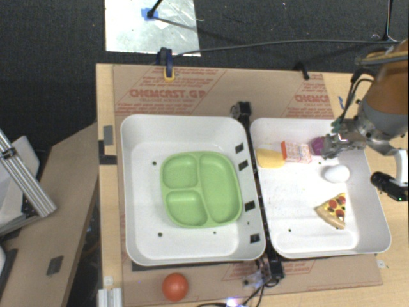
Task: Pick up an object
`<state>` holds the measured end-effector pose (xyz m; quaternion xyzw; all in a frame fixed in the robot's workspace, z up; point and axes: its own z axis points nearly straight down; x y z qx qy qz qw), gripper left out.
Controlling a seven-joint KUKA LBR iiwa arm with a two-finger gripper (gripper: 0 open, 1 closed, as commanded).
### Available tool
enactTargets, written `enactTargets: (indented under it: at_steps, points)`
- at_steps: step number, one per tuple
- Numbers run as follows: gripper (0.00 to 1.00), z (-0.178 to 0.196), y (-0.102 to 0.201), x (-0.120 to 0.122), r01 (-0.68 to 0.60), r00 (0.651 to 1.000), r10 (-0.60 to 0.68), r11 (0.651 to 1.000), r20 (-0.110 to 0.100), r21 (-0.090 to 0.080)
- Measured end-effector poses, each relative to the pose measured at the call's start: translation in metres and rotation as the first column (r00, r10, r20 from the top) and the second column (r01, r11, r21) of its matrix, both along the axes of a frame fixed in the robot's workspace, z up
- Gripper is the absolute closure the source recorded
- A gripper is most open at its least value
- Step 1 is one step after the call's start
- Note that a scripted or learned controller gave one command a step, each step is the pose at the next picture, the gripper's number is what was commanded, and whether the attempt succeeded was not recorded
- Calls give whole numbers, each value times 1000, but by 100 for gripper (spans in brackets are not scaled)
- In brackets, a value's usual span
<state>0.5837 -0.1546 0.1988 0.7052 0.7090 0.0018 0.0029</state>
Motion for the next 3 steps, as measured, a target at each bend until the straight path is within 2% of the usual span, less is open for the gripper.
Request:
enactTargets:
  at_steps: [1, 3]
  points:
    - [100, 17, 0, 1, 0, 1000, 0, 1000, -3, 1]
    - [100, 27, 103, -7, -4, 1000, 4, 1000, -4, 3]
